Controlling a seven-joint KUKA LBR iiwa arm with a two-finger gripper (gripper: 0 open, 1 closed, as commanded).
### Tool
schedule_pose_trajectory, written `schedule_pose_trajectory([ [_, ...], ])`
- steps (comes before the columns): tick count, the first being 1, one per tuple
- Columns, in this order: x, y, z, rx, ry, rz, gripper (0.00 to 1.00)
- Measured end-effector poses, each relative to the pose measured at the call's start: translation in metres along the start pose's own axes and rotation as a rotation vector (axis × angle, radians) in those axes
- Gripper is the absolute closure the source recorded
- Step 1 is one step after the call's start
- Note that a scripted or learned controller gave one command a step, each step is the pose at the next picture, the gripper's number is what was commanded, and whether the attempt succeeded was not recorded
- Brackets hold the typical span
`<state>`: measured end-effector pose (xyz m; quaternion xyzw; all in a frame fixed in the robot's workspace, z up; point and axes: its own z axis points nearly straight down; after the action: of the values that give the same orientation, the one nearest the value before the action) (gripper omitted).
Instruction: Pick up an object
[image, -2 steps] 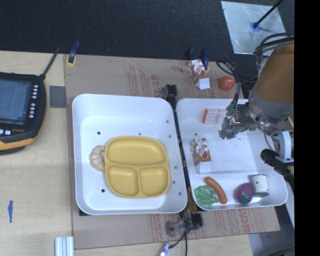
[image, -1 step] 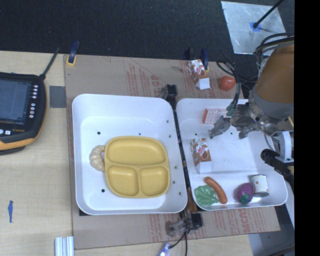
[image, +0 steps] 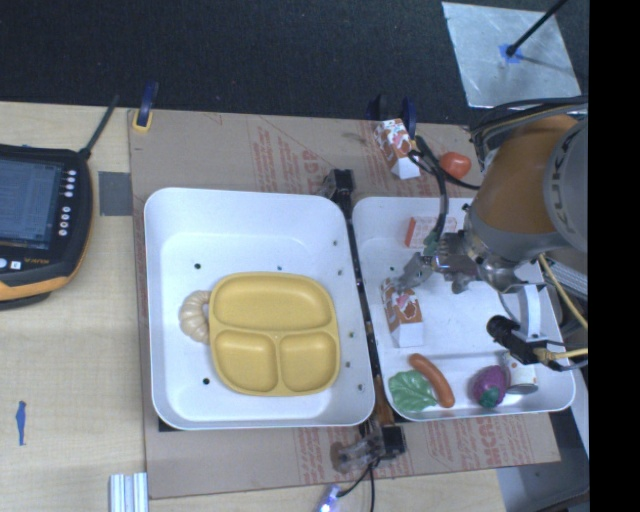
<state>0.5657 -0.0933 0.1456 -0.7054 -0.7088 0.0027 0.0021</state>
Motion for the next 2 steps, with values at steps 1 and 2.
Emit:
schedule_pose_trajectory([
  [1, 0.001, -0.016, 0.053, -0.006, 0.001, -0.001, 0.0],
  [2, -0.013, 0.016, 0.053, -0.007, 0.001, 0.0, 0.0],
])
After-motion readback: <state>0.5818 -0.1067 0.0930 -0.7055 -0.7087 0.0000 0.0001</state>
